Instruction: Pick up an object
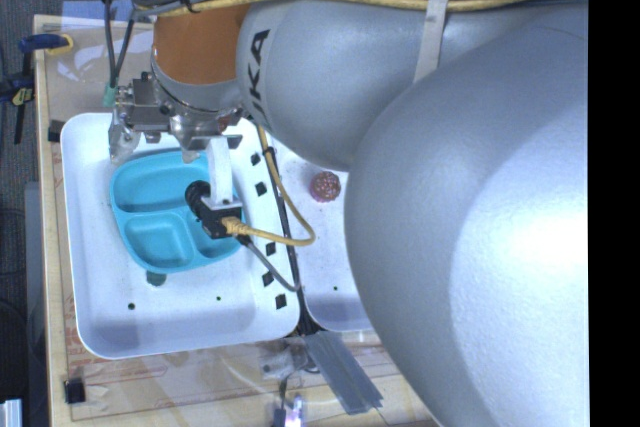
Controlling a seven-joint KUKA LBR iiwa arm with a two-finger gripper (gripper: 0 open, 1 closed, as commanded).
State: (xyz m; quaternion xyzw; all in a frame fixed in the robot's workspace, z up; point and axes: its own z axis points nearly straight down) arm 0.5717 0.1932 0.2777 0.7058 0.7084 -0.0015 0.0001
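We see the grey arm (460,175) reaching in over the left shallow white bin (180,320), with its tool (150,125) low over the far edge of a blue plastic dish with two compartments (160,237). The dish lies flat on the floor of that bin, towards its far half, and nothing in the view suggests it has left the floor. The wrist hides the business end of the tool, so we cannot tell how far open it is or whether it has hold of anything; it may be touching the dish's rim or only hovering just above it.

A small reddish-brown ball (325,186) sits in the right shallow white bin (335,305), close to the wall the two bins share and well apart from the tool (it is the other candidate for picking). Both bins rest on the pale wooden worktop (150,367).

In our judgement the task is at the approach or early grasp stage: the tool is placed over the dish, but a confirmed grip and the lift are both left to do.
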